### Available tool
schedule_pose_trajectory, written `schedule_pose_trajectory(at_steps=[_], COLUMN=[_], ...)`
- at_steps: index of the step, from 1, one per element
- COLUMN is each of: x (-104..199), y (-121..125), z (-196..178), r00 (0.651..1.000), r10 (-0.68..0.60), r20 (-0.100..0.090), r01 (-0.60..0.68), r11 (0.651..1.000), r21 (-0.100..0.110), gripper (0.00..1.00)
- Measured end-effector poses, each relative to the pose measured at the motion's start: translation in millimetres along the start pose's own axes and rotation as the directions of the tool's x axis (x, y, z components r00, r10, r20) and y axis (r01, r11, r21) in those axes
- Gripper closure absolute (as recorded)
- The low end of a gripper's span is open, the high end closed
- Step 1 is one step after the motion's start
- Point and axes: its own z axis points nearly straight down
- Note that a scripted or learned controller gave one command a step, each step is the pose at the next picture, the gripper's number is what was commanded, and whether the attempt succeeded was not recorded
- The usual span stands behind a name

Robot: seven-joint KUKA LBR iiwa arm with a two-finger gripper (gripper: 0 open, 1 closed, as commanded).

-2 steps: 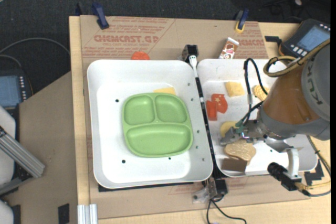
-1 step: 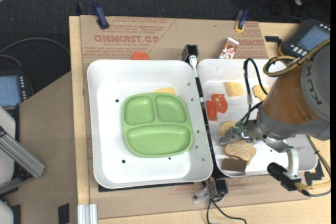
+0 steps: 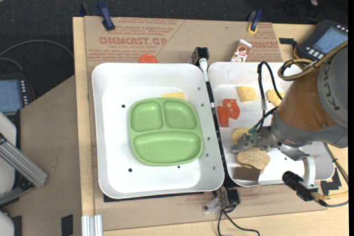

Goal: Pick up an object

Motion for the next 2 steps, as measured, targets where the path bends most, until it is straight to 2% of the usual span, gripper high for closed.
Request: schedule_pose_trajectory(at_steps=[2], x=[-4.8], y=[-0.1], z=[0.0], r00=[1.0], r10=[0.001], r20=[0.0], r01=[-0.001], r11=[1.0], r21=[0.0], gripper=[0.0])
